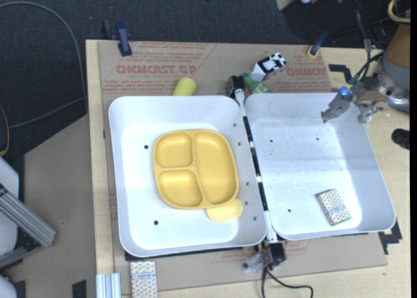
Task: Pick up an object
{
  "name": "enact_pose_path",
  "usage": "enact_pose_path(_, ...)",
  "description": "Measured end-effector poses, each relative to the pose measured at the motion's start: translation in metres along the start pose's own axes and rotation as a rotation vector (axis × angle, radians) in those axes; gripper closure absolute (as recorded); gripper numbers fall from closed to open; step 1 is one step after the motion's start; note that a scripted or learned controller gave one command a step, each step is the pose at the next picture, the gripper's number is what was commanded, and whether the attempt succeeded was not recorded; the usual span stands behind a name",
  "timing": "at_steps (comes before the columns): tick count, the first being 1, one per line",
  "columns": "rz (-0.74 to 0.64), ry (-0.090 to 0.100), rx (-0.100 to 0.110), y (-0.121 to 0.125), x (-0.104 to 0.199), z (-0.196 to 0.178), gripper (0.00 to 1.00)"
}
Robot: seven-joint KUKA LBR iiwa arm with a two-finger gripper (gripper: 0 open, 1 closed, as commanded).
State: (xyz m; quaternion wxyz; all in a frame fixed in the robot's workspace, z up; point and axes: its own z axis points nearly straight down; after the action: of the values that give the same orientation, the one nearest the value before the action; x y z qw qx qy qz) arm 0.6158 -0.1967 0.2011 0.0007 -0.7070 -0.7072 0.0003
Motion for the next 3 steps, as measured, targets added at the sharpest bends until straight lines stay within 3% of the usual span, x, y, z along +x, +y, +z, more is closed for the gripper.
enact_pose_path(1, 0.001, -0.001, 0.0, -0.083, 0.0, 0.046, 0.0)
enact_pose_path(2, 0.002, 0.0, 0.001, -0.137, -0.013, 0.086, 0.0)
enact_pose_path(3, 0.0, 0.002, 0.001, -0.137, 0.0, 0.097, 0.0)
